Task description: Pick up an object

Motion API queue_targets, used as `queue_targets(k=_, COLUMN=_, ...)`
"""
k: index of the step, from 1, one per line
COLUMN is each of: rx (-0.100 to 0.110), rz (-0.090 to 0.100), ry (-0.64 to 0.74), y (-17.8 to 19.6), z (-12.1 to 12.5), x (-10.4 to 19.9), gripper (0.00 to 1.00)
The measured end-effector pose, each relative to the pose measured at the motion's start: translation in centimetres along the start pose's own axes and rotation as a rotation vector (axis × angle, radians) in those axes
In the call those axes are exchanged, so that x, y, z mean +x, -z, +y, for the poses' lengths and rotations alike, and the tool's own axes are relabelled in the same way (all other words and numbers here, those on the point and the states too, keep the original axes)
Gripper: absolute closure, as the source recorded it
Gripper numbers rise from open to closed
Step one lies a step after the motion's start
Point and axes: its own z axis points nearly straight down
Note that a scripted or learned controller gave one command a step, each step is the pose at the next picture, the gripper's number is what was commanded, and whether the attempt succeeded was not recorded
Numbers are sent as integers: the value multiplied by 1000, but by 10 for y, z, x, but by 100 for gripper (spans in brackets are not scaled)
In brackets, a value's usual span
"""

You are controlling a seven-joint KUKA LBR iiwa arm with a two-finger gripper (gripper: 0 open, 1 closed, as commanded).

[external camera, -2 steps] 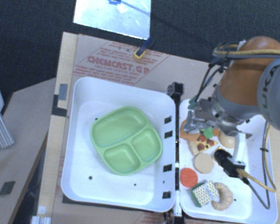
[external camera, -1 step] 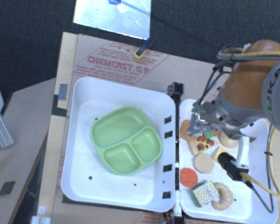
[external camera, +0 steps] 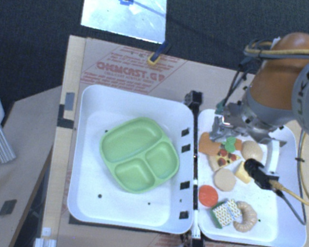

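Just beside the end effector (external camera: 220, 129), an orange piece (external camera: 209, 144) lies left-to-right.

Two white bins (external camera: 89, 138), one green plate (external camera: 139, 154)
Toy food: one doughnut (external camera: 245, 217), one red disc (external camera: 208, 195), one beige disc (external camera: 224, 179), one pizza slice (external camera: 223, 159), one yellow wedge (external camera: 244, 174)

**Red Print on the Sheet Under the Bins**

The pale brown sheet (external camera: 175, 73) on the desk (external camera: 29, 127) bears red lettering that reads "CHEMCAST GP" (external camera: 131, 71), just beyond the far rim of the view's left bin (external camera: 86, 155). Smaller red lines around it, and more at the sheet's near edge, are too small to read.
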Motion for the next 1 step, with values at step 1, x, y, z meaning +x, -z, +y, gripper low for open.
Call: queue_targets(k=1, rx=2, rz=0, ry=-3, y=3, z=-12, x=-3, gripper=100)
